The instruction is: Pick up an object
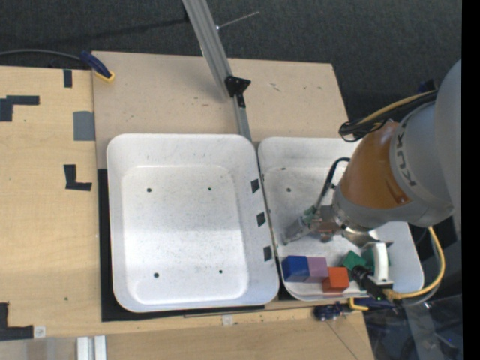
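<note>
The right bin (300, 167) holds a row of small blocks along its near edge: a blue block (296, 267), a purple block (318, 266), an orange block (337, 277) and a green piece (352, 260). My gripper (301, 228) is low inside this bin, just above and behind the blue and purple blocks, and it points toward the wall between the bins. The grey and orange arm covers the bin's right half. I see no block between the gripper's parts.
The left bin (180, 216) lies beside the right one, and they share a raised middle wall. A slanted metal rail (212, 40) runs down to the bins' far edge. A blue and yellow tool (98, 64) lies at the bench's far left.
</note>
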